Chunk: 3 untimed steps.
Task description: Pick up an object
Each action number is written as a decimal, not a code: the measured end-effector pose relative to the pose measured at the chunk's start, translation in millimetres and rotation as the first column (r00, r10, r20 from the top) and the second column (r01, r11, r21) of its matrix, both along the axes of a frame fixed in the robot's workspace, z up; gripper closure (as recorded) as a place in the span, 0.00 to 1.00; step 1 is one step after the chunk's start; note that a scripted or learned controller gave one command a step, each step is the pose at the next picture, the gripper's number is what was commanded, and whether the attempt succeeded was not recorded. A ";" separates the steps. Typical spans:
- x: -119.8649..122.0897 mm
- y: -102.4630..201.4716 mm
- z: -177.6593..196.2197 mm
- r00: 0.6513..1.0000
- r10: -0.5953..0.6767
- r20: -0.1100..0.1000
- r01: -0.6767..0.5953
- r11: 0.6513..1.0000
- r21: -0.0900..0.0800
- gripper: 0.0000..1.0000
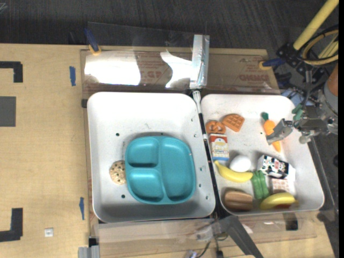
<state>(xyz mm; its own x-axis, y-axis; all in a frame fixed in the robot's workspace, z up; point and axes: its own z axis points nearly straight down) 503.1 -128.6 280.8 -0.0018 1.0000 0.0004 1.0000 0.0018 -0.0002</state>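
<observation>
Over the right bin's (317, 195) far right corner, the gripper (283, 129) hangs just above a toy carrot (270, 128), orange with a small green top pointing toward the back wall. Whether the tool is spread or pressed together cannot be told from this slanted view, since its metal parts blur against the white floor, and nothing is clearly seen held by it.

Toy food crowds the right bin. A brown waffle (234, 122) lies near the back beside an orange pretzel-like piece (215, 127). Below them stands a small carton (219, 147) with a red top, touching the divider side. A white egg (240, 163) rests against a yellow banana (233, 173). A black-and-white patterned box (274, 167) sits to the right, with a green piece (259, 184) and a pale packet (281, 185) beside it. A brown bread roll (237, 199) and a second yellow banana (277, 200) lie along the near wall.

The left bin (102, 117) bears a teal divided plate (159, 168), with a speckled cookie (117, 172) touching its left edge.
</observation>
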 end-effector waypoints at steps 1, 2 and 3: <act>15.7 68.3 62.6 0.998 -0.061 0.008 0.061 0.998 0.002 0.00; -26.9 53.5 -102.3 0.989 -0.150 -0.013 0.150 0.989 -0.002 0.00; -5.6 -0.9 -32.8 0.906 -0.423 0.003 0.423 0.906 -0.001 0.00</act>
